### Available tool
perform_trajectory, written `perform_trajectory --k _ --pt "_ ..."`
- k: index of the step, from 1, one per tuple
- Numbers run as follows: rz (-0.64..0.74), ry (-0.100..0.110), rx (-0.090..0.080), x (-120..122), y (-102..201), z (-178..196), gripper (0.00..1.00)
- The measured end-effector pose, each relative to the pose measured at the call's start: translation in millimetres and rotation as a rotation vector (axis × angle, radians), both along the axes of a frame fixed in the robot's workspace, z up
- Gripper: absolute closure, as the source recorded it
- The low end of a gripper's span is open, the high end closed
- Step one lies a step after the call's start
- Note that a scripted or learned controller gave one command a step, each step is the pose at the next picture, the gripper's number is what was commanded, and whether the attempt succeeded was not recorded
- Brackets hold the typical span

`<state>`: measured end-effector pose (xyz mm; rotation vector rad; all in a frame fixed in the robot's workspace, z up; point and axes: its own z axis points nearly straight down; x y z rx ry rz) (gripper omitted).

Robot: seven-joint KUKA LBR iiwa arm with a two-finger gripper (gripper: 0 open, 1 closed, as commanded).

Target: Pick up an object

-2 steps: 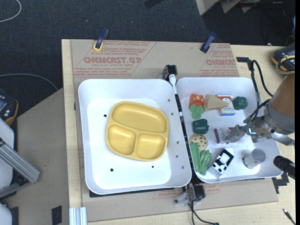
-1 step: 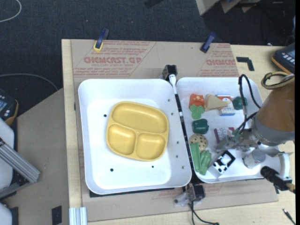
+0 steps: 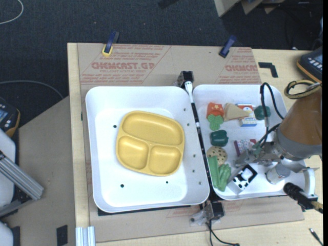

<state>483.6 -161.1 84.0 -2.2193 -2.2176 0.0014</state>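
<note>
The grey and orange arm reaches low into the right shallow white bin (image 3: 202, 94), its gripper (image 3: 254, 158) down among small toy foods beside a black-and-white checkered block (image 3: 244, 177), likely to grasp 1; I cannot tell its grip. The yellow 3-compartment plastic plate (image 3: 150, 142) lies in the left bin (image 3: 97, 137).

One fixed camera, mounted above the bench (image 3: 154, 60), tilted down at a slant. Far edge of the bench sits toward the top of the frame, with dark floor beyond; near edge runs along the bottom. Both bins fit in frame: left bin (image 3: 102, 152) near centre, right bin (image 3: 271, 94) pushed toward the right side. Arm (image 3: 302, 127) comes in from the right and is cut off by the frame edge. Middling distance: whole bench top visible, small items in the right bin readable as shapes and colours but not in fine detail. No second view to compare.
</note>
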Motion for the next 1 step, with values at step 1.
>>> perform_trajectory --k 1 --pt "-0.001 -0.004 -0.002 0.7 -0.5 10.9 1.0"
